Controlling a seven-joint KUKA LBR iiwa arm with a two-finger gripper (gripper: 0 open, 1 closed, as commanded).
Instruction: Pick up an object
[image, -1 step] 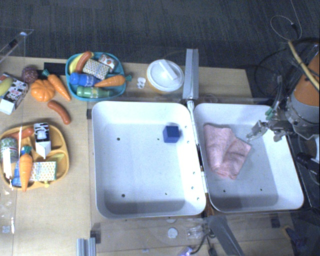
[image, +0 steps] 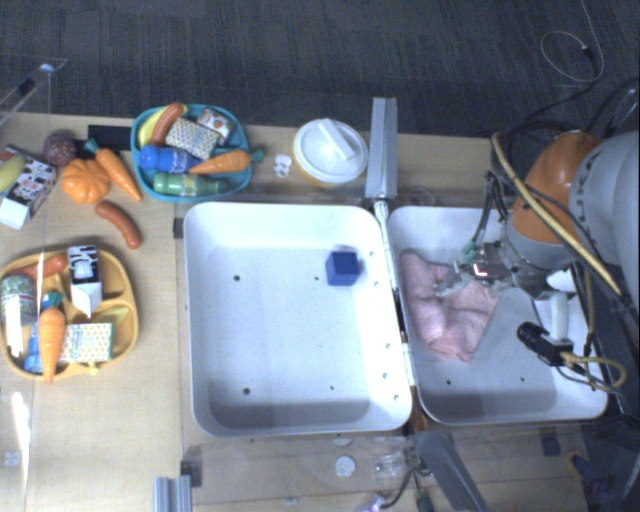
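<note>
Wooden bench, dark carpet beyond; two shallow white bins side by side. Two-finger gripper (image: 470, 275) on grey arm (image: 600, 200): low in right white bin (image: 500, 400), tips at upper edge of crumpled pink cloth (image: 447, 315); finger state cannot be told. Small blue cube (image: 343, 267): left white bin (image: 280, 400), upper right area, well apart from gripper. Outside bins: blue bowl of toy food (image: 190, 150), yellow tray of toy food (image: 65, 310), white lidded tub (image: 330, 150).
</note>
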